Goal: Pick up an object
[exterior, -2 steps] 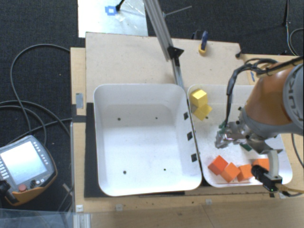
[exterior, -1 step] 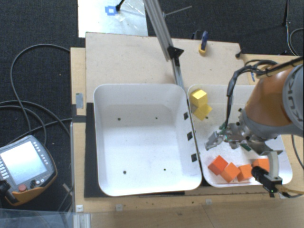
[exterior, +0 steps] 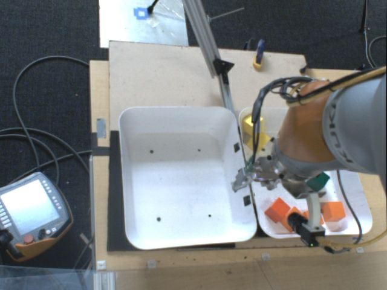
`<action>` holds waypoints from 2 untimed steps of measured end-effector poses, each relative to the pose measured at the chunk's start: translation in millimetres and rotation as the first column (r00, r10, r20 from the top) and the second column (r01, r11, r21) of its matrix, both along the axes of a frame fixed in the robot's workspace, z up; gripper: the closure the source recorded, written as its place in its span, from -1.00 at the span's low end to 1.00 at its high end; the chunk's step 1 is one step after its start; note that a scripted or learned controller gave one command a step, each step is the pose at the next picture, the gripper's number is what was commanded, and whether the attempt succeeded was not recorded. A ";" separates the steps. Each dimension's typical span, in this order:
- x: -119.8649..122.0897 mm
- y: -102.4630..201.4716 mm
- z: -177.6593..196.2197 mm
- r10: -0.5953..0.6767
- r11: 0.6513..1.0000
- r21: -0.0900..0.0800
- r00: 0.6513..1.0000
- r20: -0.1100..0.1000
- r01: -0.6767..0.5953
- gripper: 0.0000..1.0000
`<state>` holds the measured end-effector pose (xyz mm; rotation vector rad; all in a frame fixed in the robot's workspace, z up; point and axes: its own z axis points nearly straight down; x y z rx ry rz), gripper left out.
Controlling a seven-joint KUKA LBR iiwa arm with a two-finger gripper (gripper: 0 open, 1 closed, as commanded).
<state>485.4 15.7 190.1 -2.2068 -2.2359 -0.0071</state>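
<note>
Orange blocks [exterior: 278, 209] beneath arm [exterior: 338, 125], beside yellow cup [exterior: 253, 127].

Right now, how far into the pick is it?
Done: the arm has reached in over the right bin, with the gripper low by the wall shared with the left bin. In hand: nothing that can be seen between its fingers. Left: the grasp and lift. The orange blocks and yellow object lie in the right bin; a green piece shows beside the wrist.
</note>
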 end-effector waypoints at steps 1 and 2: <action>12.8 -56.9 83.5 -0.014 1.000 -0.006 1.000 0.008 0.014 -1.00; -0.6 -73.0 65.5 -0.013 1.000 -0.004 1.000 -0.002 0.013 -1.00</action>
